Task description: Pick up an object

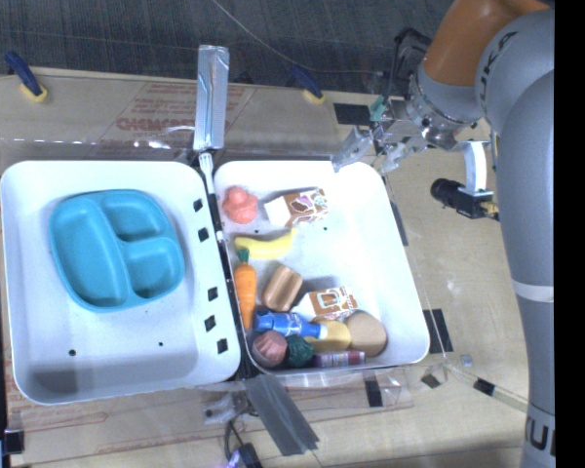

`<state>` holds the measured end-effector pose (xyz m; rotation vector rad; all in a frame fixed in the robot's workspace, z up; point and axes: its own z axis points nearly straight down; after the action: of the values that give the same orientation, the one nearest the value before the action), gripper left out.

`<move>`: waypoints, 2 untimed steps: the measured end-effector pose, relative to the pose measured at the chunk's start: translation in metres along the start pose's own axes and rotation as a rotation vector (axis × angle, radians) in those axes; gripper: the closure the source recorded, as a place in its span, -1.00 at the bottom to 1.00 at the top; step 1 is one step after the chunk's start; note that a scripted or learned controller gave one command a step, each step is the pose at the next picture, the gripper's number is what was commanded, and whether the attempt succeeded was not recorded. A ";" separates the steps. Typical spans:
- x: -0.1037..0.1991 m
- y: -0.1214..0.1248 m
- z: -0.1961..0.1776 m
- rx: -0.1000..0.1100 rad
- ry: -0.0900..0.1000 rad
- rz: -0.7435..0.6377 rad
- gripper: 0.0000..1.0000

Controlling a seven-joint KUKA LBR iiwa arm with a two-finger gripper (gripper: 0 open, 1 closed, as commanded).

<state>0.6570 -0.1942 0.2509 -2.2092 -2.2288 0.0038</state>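
Right bin's (pixel 395 261) right half lies open; toys (pixel 292 291) crowd its left side.

Counter (pixel 448 271) was tan board with black tape marks. Two white bins sat on it, touching: left bin (pixel 19 291), right bin (pixel 385 252). Blue clamps (pixel 24 76) gripped its far edge.

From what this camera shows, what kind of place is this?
Most likely a robotics lab bench set up for grasping trials. Two white bins sit side by side on a board held by clamps, toy food such as a carrot fills the right one, and a grey arm's gripper hangs above its corner.
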 end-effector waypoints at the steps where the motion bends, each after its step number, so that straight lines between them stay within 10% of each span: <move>1: 0.043 -0.011 0.109 0.005 0.002 -0.118 -1.00; 2: 0.082 0.007 0.135 -0.026 -0.017 -0.149 -1.00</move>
<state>0.6631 -0.1117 0.1157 -2.0569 -2.4102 -0.0064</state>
